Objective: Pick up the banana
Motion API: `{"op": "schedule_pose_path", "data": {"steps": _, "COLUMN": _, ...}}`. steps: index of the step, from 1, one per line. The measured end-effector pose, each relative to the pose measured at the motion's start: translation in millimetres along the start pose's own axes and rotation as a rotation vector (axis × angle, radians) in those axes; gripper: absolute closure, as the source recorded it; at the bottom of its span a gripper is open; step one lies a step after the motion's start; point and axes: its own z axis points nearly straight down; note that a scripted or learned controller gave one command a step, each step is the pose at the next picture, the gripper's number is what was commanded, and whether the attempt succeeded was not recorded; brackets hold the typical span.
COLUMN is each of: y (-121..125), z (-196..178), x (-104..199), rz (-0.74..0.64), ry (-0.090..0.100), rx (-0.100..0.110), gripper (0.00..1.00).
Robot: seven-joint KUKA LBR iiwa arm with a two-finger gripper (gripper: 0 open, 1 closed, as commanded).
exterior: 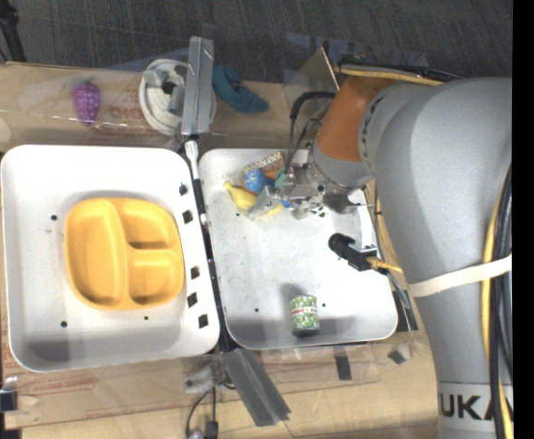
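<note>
Wooden bench (38,126) carries two white bins side by side. A green can (304,315) stands near the lower edge of the right bin (249,323). Well above the can and slightly left lies the banana (239,195), with a small blue thing (253,181) just beside it. The gripper (281,193) hangs above the can too, close against the banana; whether it is clenched or released cannot be told. Far left of the can, the left bin (29,341) holds a yellow tray (123,251).

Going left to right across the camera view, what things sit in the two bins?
Yellow tray → banana → can. The small items heaped around the banana overlap it, so they are left out.
</note>
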Motion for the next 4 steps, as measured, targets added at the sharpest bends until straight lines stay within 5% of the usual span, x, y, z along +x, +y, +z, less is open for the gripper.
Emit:
{"op": "schedule_pose_path", "data": {"steps": 1, "y": 18, "z": 2, "x": 11, "rz": -0.227, "ry": 0.003, "rx": 0.016, "gripper": 0.00}}
{"op": "schedule_pose_path", "data": {"steps": 2, "y": 22, "z": -9, "x": 15, "rz": -0.241, "ry": -0.001, "rx": 0.003, "gripper": 1.00}}
{"op": "schedule_pose_path", "data": {"steps": 3, "y": 22, "z": -9, "x": 17, "rz": -0.243, "ry": 0.001, "rx": 0.005, "gripper": 0.00}}
{"op": "schedule_pose_path", "data": {"steps": 4, "y": -63, "z": -3, "x": 49, "rz": -0.249, "ry": -0.015, "rx": -0.016, "gripper": 0.00}}
